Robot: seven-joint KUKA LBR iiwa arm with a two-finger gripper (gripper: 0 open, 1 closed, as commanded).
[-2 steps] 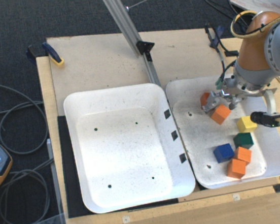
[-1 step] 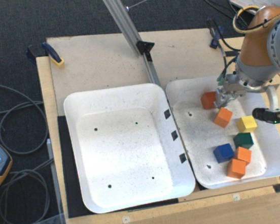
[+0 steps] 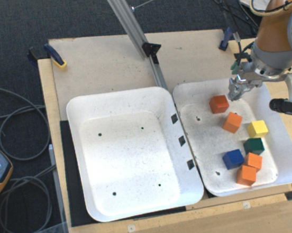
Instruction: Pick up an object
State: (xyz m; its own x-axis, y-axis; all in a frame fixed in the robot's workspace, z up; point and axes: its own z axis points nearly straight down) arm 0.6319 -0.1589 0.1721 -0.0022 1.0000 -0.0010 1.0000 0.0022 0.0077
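Red-orange block (image 3: 219, 103), the piece nearest the end effector (image 3: 236, 94), sits in the upper part of the right bin (image 3: 282, 138), just left of the tool tip. It looks cube-like, so we read no clear long axis; its edges lie slightly rotated against the bin walls. We cannot tell whether the end effector touches it, nor whether it is spread or pressed together; we see nothing between its tips.

Other pieces in the same bin: an orange block (image 3: 232, 122) just below the red-orange one, turned corner-on; a yellow block (image 3: 257, 128) to its right; a green block (image 3: 254, 145) beneath the yellow; a blue block (image 3: 233, 159) lower left of the green. Two more orange blocks (image 3: 250, 169) sit touching near the bin's lower edge.

The left bin (image 3: 82, 116) lies beside the right one on the worktop (image 3: 101, 60). The arm (image 3: 276, 32) comes in from the upper right, orange band above the wrist.
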